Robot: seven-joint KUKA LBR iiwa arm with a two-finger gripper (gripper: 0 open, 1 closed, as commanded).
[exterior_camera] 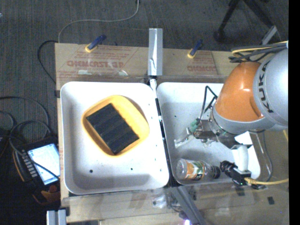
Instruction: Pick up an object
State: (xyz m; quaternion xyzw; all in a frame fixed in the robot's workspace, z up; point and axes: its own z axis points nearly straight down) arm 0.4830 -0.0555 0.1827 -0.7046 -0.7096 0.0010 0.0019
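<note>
Bottle point(197, 169) lies in the right bin point(178, 107), near the lowered hand point(199, 132); its grip state is unclear.

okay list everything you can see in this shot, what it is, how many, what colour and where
White bins: two, white, side by side on the bench.
Dish: one, yellow, in the left bin.
Ridged pad: one, black, lying in the dish.
Bottle: one, clear with orange and green label and dark cap, on its side at the right bin's front edge.
Clamps: two, blue and yellow, on the cardboard behind the bins.
Cardboard sheet: one, brown, under the bins.
Tablet: one, lit screen, on the floor at left.
Office chair base: one, black, top right.
Arm: one, grey with orange band, over the right bin.
Gripper: one, metallic, low in the right bin.
</note>
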